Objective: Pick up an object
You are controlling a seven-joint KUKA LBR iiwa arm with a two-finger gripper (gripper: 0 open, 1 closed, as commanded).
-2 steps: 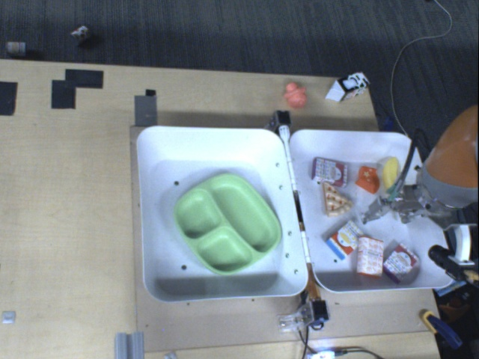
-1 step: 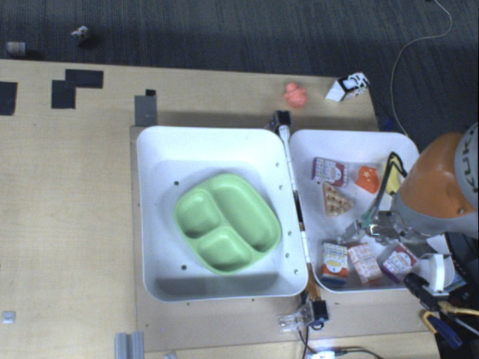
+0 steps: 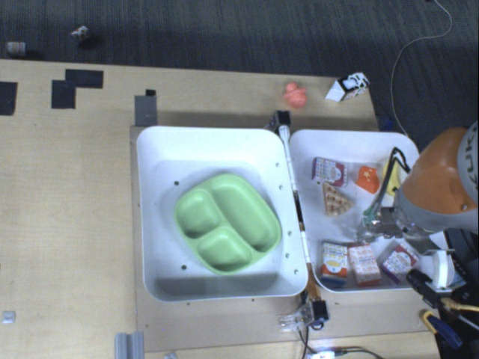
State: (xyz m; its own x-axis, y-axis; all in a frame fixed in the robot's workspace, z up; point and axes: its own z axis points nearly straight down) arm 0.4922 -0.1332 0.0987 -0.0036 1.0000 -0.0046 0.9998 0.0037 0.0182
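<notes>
The wooden bench (image 3: 67,223) bears two white bins (image 3: 150,200) and a pink toy (image 3: 296,94).

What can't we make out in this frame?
- Gripper: fingers blurred and partly under the arm; open or shut, cannot tell.
- Right bin: its right side is hidden by the arm.
- Small packets in the right bin: labels too small to read.
- Pink thing on the bench: too small to identify.
</notes>
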